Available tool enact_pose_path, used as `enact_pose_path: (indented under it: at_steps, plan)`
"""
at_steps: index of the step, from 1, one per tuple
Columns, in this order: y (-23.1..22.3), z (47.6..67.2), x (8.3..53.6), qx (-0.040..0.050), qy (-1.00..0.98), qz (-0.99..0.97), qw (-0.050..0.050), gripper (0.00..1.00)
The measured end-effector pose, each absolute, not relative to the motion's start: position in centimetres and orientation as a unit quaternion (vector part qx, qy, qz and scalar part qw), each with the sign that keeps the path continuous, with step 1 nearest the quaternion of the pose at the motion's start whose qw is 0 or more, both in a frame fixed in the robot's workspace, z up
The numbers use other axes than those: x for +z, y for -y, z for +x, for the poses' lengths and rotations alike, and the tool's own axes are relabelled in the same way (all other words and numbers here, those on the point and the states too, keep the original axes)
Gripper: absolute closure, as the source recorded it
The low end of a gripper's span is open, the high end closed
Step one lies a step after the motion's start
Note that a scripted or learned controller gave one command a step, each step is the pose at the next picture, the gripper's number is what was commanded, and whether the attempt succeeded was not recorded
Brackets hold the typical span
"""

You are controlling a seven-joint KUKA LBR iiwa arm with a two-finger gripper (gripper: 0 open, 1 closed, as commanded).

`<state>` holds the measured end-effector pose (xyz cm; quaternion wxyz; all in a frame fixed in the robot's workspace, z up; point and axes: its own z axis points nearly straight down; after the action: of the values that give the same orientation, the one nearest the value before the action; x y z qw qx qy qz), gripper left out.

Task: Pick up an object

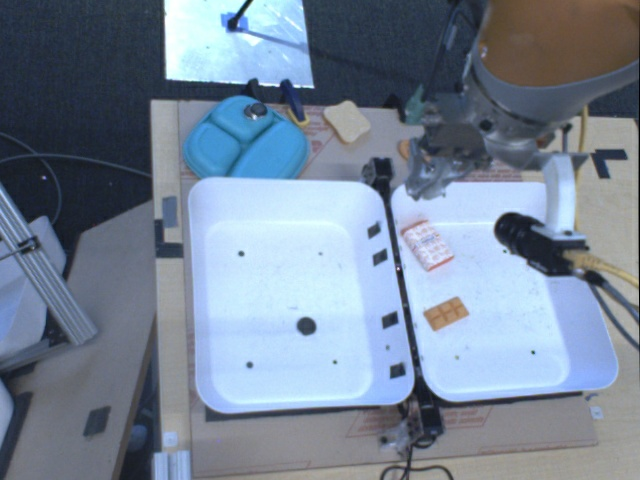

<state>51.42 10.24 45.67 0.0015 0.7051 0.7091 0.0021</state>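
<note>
Hovering my gripper [425, 183] over the right bin's [590, 363] back edge, can't tell its state from here, nothing picked yet, so next I'd drop onto the red-and-white packet [427, 244] just below it.

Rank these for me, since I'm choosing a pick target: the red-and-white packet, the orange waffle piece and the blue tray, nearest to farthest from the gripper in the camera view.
From the gripper:
1. Red-and-white packet, right bin, just below it.
2. Orange waffle piece, right bin, lower down.
3. Blue tray, outside the bins, far left.
</note>
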Motion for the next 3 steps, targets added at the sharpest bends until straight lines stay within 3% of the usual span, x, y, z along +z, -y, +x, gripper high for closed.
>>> enact_pose_path:
  at_steps: [1, 2, 3]
  plan:
    - [-12.9, 55.2, 31.4, -0.0048, -0.708, 0.706, -0.003, 1.0]
    - [-13.8, 67.3, 25.5, 0.0028, -0.708, 0.706, 0.003, 1.0]
    - [-13.3, 58.8, 21.0, -0.0036, -0.707, 0.707, -0.003, 1.0]
